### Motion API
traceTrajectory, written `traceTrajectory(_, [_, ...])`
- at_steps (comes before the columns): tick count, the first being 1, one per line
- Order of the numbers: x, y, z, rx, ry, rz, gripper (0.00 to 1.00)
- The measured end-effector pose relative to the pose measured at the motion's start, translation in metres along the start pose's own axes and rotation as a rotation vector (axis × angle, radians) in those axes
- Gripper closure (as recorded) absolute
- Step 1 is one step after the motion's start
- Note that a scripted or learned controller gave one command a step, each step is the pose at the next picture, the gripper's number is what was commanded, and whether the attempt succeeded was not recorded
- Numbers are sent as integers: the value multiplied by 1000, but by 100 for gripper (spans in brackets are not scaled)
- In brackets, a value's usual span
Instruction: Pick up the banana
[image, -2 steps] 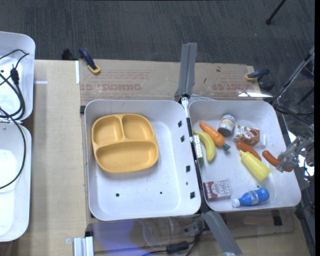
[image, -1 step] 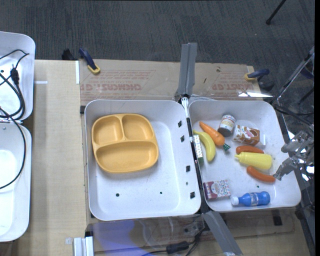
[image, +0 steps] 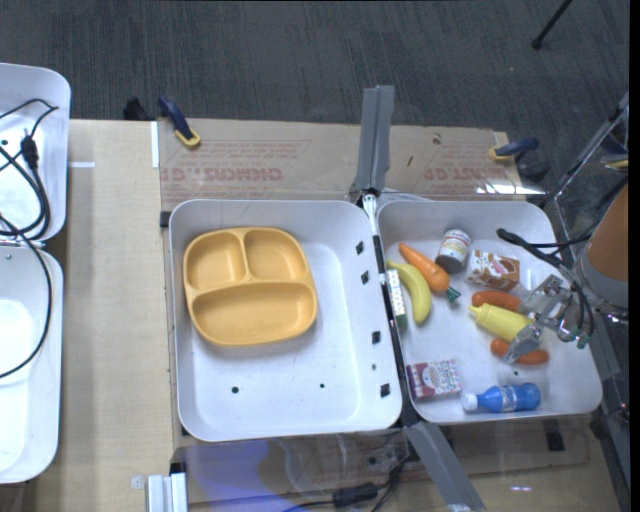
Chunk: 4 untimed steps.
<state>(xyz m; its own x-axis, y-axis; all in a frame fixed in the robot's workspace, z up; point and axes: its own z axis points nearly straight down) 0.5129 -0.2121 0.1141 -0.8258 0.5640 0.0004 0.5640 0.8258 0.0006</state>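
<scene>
Two shallow white bins side by side on bench. Left bin (image: 205, 400) holds a yellow-orange plastic plate w/ three compartments (image: 250, 285), sitting in the upper-left part of the bin; rest of that bin floor shows a few small dark holes.

Right bin (image: 580, 395) holds the clutter. Curved yellow plastic banana (image: 416, 291) lies near the bin's left wall, roughly lengthwise, just right of the divider btw bins. Orange toy carrot w/ green tip (image: 427, 268) lies at a slant just above/right of it, touching or almost touching the banana's upper end. Small jar w/ white lid and brown label (image: 453, 250) is further up. Small brown-and-white printed packet (image: 494, 269) right of jar. Below that an orange-red sausage-shaped piece (image: 494, 298), then a yellow squeeze bottle lying on its side (image: 499, 320). Small red-and-white carton (image: 434, 379) near front edge; blue bottle w/ white cap lying flat (image: 503, 399) at front right.

Arm enters from right. Metal two-finger gripper (image: 528, 345) is low over right-centre of right bin, fingertips by the squeeze bottle's right end and above a small orange piece (image: 533, 356). Fingers appear spread apart, nothing btw them. Gripper well apart from banana – squeeze bottle and sausage piece lie between
</scene>
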Motion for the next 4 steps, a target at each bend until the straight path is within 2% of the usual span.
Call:
traceTrajectory(1, [-1,1,-10,-2,-5,2,100])
traceTrajectory(2, [34,67,-140,0,-3,224,100])
traceTrajectory(3, [35,67,-140,0,-3,224,0])
traceTrajectory(4, [63,29,-41,2,1,217,0])
